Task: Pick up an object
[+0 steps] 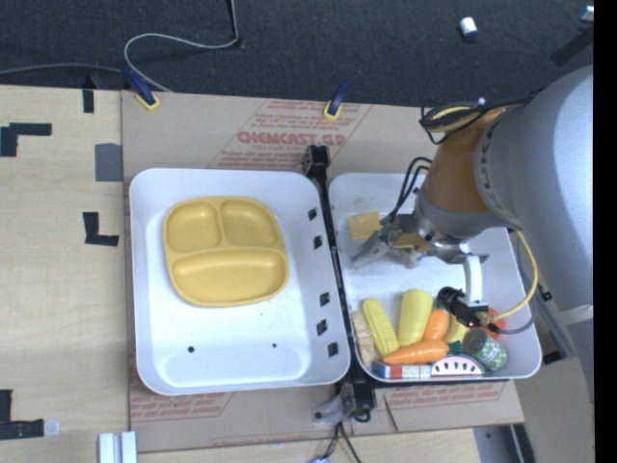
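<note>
I am hovering my gripper (378,242) low in the right bin (511,249), fingers parted and holding nothing, lining up on the cheese (362,226) just beside them.

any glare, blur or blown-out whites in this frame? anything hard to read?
Camera view: even, soft lighting with faint shadows; the left bin reads bright white, but its rim stays visible. The yellow divided plate is sharp, with mild sheen. The arm is close to the lens, large and slightly soft. The gripper is small and dark, so finger state is unclear. The toy food pile is cluttered and edges merge.
</note>
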Controlling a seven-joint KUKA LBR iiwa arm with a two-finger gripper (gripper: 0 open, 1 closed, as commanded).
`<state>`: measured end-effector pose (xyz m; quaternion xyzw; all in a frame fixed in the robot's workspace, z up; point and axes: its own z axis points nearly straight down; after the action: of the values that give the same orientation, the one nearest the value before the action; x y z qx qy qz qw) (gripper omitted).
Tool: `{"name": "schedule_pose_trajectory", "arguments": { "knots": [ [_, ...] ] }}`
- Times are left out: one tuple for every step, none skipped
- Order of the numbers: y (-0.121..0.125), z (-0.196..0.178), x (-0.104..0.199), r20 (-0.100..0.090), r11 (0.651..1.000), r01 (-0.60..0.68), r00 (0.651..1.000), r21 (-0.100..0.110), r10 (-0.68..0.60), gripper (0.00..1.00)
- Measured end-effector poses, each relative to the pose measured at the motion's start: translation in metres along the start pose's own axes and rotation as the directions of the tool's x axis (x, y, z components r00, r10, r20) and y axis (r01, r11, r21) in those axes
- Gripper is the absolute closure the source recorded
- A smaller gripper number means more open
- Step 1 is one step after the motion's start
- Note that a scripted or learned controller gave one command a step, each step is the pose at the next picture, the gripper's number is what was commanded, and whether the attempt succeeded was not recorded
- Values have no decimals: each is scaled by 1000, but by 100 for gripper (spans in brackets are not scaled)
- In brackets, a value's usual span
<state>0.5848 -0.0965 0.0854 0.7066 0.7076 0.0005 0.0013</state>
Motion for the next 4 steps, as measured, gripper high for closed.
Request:
{"name": "schedule_pose_trajectory", "arguments": {
  "knots": [
    [83, 1, 3, 0, 1000, 0, 1000, 3, 0, 0],
    [49, 1, 3, 1, 1000, 0, 1000, 4, 0, 0],
    [-6, 0, 2, 0, 1000, -1, 1000, 3, 1, 0],
    [-37, 0, 0, 0, 1000, -1, 1000, 1, 1, 0]
  ]
}}
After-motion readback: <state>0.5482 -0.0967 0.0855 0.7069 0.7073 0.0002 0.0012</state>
